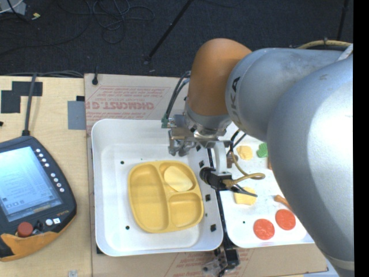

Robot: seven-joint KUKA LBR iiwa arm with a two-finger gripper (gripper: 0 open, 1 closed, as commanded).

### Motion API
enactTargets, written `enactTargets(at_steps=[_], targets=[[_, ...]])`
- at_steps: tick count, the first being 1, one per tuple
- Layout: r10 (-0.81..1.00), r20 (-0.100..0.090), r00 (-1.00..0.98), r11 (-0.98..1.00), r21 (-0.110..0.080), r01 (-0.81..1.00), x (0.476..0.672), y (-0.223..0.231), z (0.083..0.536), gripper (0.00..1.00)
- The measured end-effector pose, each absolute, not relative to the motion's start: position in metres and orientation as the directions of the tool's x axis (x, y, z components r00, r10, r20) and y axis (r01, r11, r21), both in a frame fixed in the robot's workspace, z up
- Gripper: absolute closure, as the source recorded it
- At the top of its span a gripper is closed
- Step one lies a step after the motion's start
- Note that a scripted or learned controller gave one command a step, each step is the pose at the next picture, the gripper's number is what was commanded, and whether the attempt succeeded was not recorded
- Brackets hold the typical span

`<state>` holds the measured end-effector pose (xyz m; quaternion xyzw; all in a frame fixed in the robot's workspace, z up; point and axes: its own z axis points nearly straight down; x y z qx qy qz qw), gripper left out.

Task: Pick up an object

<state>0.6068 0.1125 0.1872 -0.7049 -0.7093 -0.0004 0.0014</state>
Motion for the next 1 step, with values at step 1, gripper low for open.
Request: enactTargets(at_steps=[1], targets=[[1.0,-0.001,0.004,-0.004,0.017,1.0,0.6087,0.0223,0.4556,1.0]])
